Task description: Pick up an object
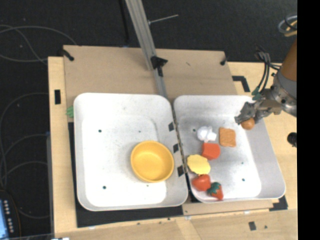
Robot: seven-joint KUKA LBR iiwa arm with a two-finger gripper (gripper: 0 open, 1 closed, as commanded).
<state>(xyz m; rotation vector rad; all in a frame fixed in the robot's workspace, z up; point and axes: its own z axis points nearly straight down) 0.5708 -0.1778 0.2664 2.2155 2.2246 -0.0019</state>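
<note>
My gripper (246,120) hangs over the right bin's (267,176) upper right edge, reaching in from the right. A small round orange object (248,125) sits between its fingertips, and the gripper is shut on it. Below and to the left, on the bin floor, lie a white piece (205,133), a tan toast-like block (227,137), a red-orange block (211,150), a yellow piece (199,164), a red tomato-like item (201,182) and a strawberry (216,190).
A yellow bowl (152,161) stands in the left bin (97,106), near its lower right. A slanted metal pole (142,29) rises behind the bins at the centre. Cables trail around the arm at the right.
</note>
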